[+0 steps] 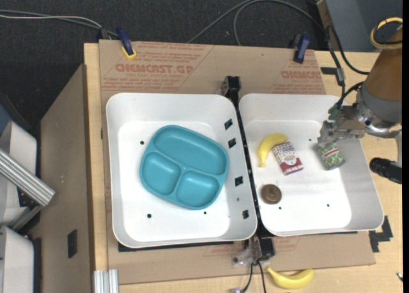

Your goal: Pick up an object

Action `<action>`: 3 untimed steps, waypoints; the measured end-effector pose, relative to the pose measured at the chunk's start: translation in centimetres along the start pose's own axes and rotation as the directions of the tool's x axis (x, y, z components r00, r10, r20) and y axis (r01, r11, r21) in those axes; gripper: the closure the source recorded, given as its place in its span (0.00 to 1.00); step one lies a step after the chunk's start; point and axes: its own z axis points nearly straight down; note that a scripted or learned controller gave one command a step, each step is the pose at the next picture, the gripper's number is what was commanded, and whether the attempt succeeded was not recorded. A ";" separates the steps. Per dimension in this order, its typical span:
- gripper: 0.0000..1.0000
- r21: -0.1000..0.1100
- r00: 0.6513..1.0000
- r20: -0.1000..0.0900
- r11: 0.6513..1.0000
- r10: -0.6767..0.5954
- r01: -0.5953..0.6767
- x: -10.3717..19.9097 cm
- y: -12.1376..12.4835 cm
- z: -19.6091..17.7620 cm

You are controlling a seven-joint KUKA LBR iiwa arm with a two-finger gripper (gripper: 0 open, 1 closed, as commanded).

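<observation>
The hand (333, 137) is low in the right bin (358, 218), near the bin's 3 o'clock edge, and a small green and white packet (330, 157) sits directly under its fingertips, touching them. Whether the fingers are spread or pressed on the packet, I cannot tell, because the metal parts overlap from this angle. The grey arm (383, 94) with its orange band comes in over the bin's right rim, at about 2 o'clock from the hand.

Toward 9 o'clock from the hand there is a red and white carton (287, 157), lying flat, and just beside it a yellow banana (268, 147) that touches the carton's left side. At 7 o'clock from the hand, a brown round object (271, 193) lies close to the wall between the two bins. The floor of the right bin toward 5 and 6 o'clock from the hand is open and white, with good room up to the lower rim.

In the left bin (124, 177), a blue divided tray (184, 166) takes the middle, with free margin on all sides. A second banana (292, 277) lies on the bench (160, 62) outside the bins, at the lower edge.
</observation>
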 end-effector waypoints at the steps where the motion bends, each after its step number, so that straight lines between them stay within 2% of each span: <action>1: 1.00 -0.002 1.000 0.000 1.000 -0.003 0.003 0.6 0.2 -4.6; 2: 1.00 -0.003 1.000 0.001 1.000 -0.003 0.003 0.6 0.4 -9.7; 3: 1.00 0.007 1.000 -0.004 1.000 -0.006 0.006 5.7 0.0 -7.9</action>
